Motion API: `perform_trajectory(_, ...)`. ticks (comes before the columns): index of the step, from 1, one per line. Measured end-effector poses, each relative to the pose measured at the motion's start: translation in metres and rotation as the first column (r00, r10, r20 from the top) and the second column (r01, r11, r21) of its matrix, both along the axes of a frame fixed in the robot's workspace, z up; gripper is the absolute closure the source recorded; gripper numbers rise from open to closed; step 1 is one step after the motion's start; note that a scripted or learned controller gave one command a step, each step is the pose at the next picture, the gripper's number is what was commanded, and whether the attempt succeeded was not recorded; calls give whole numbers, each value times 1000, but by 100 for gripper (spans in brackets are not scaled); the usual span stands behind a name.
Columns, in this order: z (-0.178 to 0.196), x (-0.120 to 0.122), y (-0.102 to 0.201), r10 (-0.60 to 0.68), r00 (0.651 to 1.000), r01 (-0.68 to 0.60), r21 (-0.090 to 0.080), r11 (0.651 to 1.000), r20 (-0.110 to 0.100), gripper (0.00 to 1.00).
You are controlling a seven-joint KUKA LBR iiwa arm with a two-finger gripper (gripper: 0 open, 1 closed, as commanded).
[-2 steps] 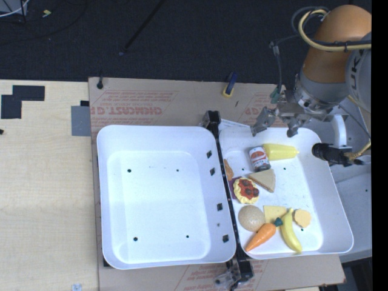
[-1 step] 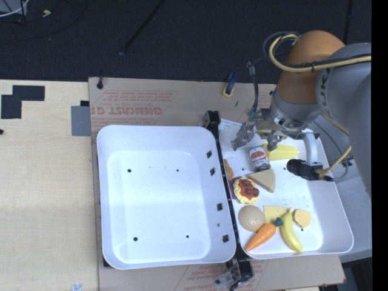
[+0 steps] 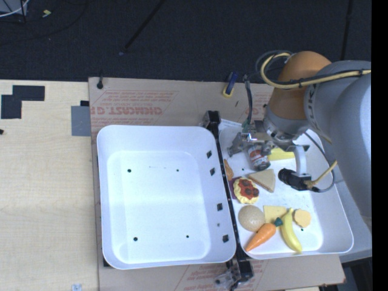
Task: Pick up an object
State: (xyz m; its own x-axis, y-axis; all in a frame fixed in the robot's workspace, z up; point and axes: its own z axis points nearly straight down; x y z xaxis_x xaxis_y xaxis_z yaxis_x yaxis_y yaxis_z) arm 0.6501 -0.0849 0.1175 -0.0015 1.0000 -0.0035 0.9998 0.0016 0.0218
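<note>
Tool: the tool [image 3: 253,145] hangs low in the upper part of the right bin [image 3: 339,223], under the grey arm [image 3: 339,108] with its orange band [image 3: 300,71]; whether it grips anything cannot be told.
Nearest object: a small can [image 3: 260,158] lies just under the tool.
Other objects: a sandwich wedge [image 3: 264,179], pizza slice [image 3: 246,190], egg [image 3: 250,217], carrot [image 3: 261,236] and banana [image 3: 290,234] sit lower in that bin.
Left bin: the left bin [image 3: 159,193] adjoins it on the desk [image 3: 42,180].
</note>
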Motion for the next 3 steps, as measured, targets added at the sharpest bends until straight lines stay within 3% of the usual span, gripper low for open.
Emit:
perform_trajectory(2,-6,-1,2,-1,1000,1,3,1000,-5,0)
perform_trajectory(3,76,-5,72,2,1000,-2,3,1000,-17,0)
